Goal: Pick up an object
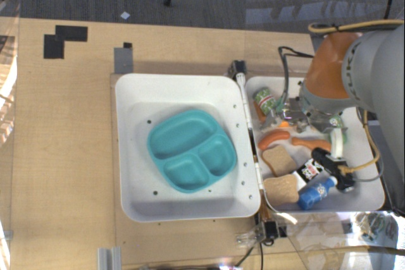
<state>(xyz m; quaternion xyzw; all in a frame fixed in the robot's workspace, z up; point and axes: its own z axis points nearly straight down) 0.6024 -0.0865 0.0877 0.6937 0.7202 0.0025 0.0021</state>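
Gripper, spread unreadable to me, hovers over right bin; soft bread slice wants an edgewise pinch.

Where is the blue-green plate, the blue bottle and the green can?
Teal plate [190, 150], camera view: its middle ridge, in the left bin.
Blue bottle [314, 193], camera view: its body, right bin.
Green can [266, 101], camera view: its side, right bin.

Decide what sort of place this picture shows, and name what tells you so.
Probably a robotics lab bench for pick-up trials: a grey arm reaches into a white bin of toy food beside another bin holding a teal tray.
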